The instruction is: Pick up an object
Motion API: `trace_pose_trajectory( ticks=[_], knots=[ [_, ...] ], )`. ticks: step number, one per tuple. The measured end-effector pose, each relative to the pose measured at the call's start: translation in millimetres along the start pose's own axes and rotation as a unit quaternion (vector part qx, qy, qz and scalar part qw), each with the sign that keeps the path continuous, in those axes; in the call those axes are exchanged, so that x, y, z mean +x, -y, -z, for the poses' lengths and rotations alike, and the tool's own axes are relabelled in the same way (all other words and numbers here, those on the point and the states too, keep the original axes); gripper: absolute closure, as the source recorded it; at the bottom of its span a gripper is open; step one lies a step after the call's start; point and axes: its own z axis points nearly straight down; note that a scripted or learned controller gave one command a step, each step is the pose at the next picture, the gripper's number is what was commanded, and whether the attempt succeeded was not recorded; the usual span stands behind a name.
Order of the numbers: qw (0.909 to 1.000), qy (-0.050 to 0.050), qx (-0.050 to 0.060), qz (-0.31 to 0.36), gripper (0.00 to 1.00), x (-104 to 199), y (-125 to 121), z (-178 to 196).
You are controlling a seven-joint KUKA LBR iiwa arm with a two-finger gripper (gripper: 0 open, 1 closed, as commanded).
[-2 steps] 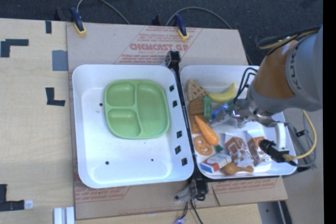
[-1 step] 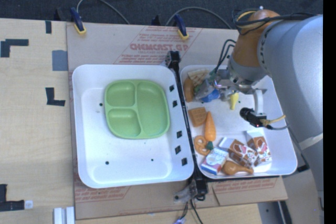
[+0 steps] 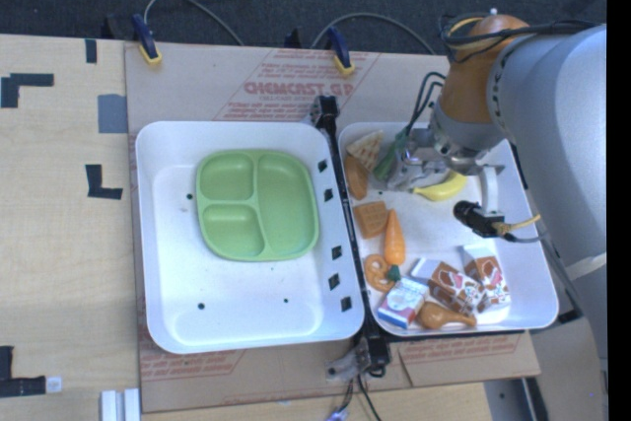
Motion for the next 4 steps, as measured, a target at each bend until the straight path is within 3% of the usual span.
trace_pose_trajectory(
  ticks=[1,2,3,4],
  knots=[
    [1.0000,0.000,0.000,0.000,0.00,0,0,0],
    [0.9998,-0.006,0.018,-0.004,0.00,-9,-20,-12],
    [0.9999,-0.005,0.014,-0.002,0.00,-30,-22,-12],
    [1.0000,0.000,-0.002,0.000,0.00,-59,-27,89]
  ],
)
